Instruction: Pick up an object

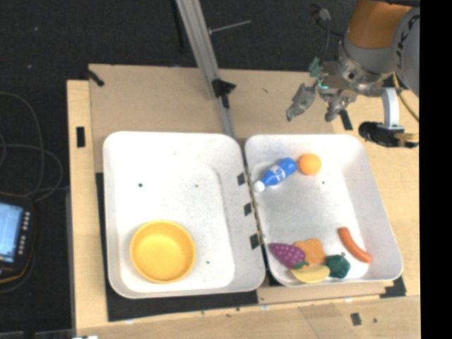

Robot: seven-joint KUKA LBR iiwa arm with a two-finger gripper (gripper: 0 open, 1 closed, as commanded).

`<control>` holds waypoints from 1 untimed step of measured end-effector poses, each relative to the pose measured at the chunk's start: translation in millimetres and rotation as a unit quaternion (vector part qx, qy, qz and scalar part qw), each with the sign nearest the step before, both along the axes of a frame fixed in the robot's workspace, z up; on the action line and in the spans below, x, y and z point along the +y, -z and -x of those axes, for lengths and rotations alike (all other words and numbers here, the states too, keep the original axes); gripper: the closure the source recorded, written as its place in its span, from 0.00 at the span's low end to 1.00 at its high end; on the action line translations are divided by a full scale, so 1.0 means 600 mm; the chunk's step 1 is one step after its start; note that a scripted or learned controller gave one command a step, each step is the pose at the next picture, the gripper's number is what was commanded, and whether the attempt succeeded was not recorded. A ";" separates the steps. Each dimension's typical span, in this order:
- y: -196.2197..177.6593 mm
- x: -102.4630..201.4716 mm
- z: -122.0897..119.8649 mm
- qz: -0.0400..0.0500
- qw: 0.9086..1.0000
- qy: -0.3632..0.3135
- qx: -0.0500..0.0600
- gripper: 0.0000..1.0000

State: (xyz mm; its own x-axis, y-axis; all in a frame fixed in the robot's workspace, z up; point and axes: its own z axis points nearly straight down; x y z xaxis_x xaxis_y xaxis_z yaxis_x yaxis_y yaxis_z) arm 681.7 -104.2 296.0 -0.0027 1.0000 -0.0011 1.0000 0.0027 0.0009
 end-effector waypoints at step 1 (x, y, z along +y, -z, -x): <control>0.000 -0.001 0.000 0.001 1.000 0.000 0.000 0.00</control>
